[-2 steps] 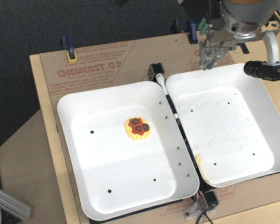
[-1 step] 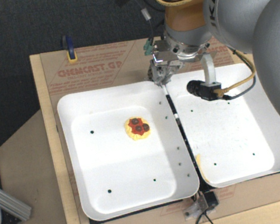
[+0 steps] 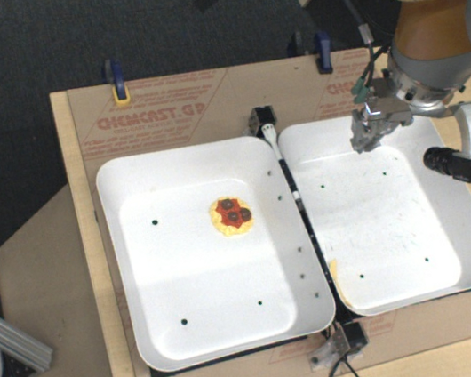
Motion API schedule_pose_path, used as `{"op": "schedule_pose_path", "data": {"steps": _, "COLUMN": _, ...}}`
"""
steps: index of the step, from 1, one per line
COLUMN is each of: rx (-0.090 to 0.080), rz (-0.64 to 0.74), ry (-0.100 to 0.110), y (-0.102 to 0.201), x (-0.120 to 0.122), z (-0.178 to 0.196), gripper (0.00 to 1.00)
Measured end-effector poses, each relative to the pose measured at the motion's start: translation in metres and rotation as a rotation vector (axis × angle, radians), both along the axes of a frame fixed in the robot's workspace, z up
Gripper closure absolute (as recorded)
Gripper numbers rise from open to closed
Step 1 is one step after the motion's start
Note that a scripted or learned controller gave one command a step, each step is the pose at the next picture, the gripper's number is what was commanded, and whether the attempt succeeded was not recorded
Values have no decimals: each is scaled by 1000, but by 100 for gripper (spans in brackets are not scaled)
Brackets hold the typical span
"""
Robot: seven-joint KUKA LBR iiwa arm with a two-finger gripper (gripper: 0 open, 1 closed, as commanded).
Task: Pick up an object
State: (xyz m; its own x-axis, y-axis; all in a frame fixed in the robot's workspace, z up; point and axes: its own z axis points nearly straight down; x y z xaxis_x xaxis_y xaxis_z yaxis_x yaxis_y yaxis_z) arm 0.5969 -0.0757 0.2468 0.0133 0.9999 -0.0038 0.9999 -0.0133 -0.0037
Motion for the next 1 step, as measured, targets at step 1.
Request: {"op": "schedule_pose_path", "data": {"steps": 1, "rx": 1, "rz": 18, "ry": -29, "y": 33, "x": 73, "z": 167, "gripper": 100}}
